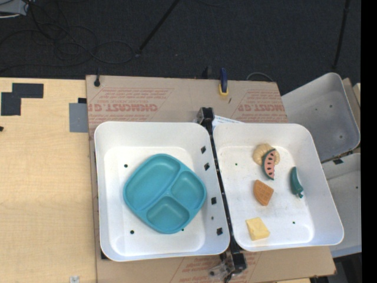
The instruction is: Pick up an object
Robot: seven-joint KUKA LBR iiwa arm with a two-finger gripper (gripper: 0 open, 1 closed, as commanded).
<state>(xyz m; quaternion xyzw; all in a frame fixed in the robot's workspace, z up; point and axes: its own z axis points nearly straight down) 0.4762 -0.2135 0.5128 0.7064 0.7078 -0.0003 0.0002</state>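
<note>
1. Looking at the right bin [311,143], I've got five small pieces in it.
2. A watermelon slice [270,164] lies against a tan round piece [260,152] near the far wall.
3. A teal pod-shaped piece [296,181] sits near the right wall, apart from the rest.
4. An orange wedge [263,192] is mid-bin, and a yellow block [257,229] is close to the near wall.
5. In the left bin [112,143], a teal divided plate [165,193] lies flat.
6. Both bins rest on cardboard [147,102].
7. How the claw stands, I cannot tell.
</note>
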